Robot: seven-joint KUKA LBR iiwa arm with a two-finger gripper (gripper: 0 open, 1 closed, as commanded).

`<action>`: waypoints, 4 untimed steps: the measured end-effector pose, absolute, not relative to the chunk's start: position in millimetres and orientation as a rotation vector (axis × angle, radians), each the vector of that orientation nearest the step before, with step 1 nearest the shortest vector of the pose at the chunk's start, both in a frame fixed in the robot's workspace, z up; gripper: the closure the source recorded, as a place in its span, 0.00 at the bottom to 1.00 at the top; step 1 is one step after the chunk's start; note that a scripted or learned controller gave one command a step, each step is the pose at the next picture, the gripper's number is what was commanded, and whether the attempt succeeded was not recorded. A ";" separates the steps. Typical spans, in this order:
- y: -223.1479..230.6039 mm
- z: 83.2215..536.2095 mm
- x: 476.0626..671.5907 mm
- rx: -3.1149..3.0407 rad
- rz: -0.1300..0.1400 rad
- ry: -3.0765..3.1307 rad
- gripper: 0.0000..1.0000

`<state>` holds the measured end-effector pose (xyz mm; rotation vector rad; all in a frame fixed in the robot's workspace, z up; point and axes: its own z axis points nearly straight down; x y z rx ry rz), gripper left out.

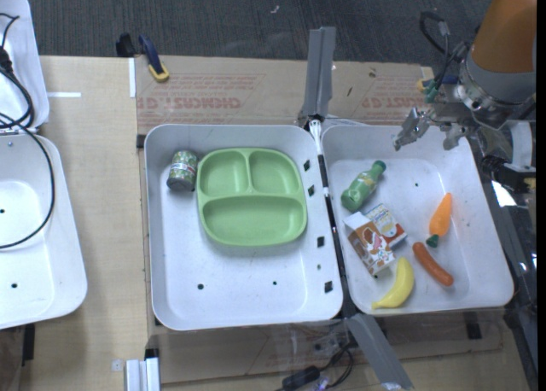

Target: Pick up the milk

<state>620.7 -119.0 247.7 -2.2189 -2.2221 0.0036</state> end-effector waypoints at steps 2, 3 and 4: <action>-121.5 113.9 490.9 -2.045 -0.004 -2.391 0.00; -108.1 105.9 515.3 -1.598 -0.005 -2.730 0.00; -103.2 106.6 490.2 -1.577 -0.022 -2.765 0.00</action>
